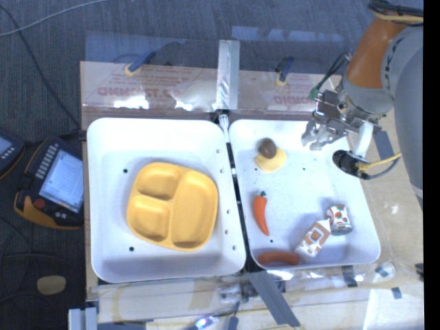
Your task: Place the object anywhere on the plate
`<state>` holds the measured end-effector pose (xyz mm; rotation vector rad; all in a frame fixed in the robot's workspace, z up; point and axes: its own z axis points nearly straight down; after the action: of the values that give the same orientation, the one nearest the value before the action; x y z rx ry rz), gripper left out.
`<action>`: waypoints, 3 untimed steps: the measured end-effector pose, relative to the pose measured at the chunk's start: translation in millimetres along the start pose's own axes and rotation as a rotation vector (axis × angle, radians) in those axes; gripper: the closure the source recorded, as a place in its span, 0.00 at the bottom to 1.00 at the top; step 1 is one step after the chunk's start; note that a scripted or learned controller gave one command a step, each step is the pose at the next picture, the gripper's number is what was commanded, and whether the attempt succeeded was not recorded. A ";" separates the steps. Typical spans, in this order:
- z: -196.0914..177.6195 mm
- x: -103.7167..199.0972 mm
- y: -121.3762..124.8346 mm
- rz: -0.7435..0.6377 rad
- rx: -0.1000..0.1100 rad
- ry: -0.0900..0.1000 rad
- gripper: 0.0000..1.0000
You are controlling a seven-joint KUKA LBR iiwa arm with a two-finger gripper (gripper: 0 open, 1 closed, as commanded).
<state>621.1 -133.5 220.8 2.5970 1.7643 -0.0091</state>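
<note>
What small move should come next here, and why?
Probably bring the hand left and down onto the brown-and-yellow toy, the nearest object. It hangs over the right bin's upper edge holding nothing, and the yellow plate sits bare in the left bin.

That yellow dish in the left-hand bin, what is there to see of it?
The yellow plate looks like glossy moulded plastic, a rounded square with soft corners. Raised ridges split it into three compartments: two smaller ones on its left side, one above the other, and a larger one on the right. It lies flat and slightly turned on the floor of the left bin, roughly in the middle, clear of the walls. Nothing lies in it or touches it.
</note>
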 end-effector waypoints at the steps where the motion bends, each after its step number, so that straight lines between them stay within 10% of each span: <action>1: 29.8 55.4 -55.2 -0.050 0.002 0.002 1.00; 3: 37.1 188.4 -118.5 -0.269 0.000 0.003 1.00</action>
<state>580.2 85.1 182.8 2.3390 2.0985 -0.0062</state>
